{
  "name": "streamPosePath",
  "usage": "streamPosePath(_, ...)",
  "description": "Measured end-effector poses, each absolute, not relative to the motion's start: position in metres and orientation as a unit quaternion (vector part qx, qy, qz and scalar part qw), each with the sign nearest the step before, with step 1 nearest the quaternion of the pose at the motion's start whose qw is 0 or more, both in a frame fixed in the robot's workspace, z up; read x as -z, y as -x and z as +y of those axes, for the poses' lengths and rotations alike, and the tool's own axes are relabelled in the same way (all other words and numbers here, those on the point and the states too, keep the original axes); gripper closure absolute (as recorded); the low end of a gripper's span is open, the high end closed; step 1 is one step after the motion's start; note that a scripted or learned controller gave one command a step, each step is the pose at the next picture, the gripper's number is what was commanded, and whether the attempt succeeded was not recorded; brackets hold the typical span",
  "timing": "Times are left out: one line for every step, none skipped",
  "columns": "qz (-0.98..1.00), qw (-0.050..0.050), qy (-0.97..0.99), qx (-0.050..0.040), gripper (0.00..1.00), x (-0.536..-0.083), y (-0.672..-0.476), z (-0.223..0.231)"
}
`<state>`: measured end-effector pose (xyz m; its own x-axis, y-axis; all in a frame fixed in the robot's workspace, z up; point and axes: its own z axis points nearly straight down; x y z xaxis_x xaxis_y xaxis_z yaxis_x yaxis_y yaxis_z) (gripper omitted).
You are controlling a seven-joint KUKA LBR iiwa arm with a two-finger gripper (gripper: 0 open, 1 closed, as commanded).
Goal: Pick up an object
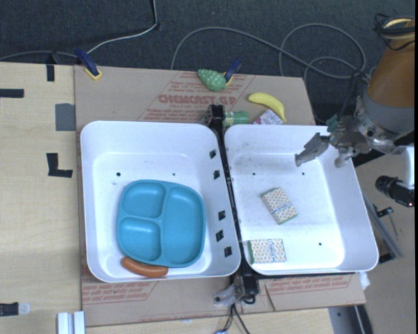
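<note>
The hand (pixel 325 149) is seen over the far right part of the right bin (pixel 348 186), reaching in from the right below the orange band of the arm (pixel 393 82). Two grey fingers (pixel 308 152) are seen pointing left and down, set apart from each other, and nothing is seen between them. The hand is well apart from the things lying in the bin.

In the middle of the right bin a small patterned packet (pixel 279 205) is seen lying flat and turned at a slant. A second flat packet (pixel 267 250) with a green print is seen at the near left corner of the same bin, close to the wall.

In the left bin (pixel 104 152) a blue divided plate (pixel 160 223) is seen lying toward the near side. An orange sausage-shaped thing (pixel 145 268) is seen just beside the plate's near edge, close to the bin's near wall.

Behind the bins, on the cardboard sheet (pixel 160 99) that covers the desk (pixel 21 186), a yellow banana (pixel 267 105) is seen near the far edge of the right bin, and a green thing (pixel 212 79) is seen further left, beside a blue clamp (pixel 231 70). Another blue clamp (pixel 88 64) is seen at the sheet's far left corner. Cables (pixel 313 54) are seen trailing over the dark floor beyond.
</note>
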<state>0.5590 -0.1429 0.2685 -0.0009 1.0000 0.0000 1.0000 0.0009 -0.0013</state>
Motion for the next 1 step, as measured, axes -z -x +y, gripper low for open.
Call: streamPosePath(-0.708,0.002,0.707,-0.0011,0.00,-0.1733,-0.5639,-0.1201)
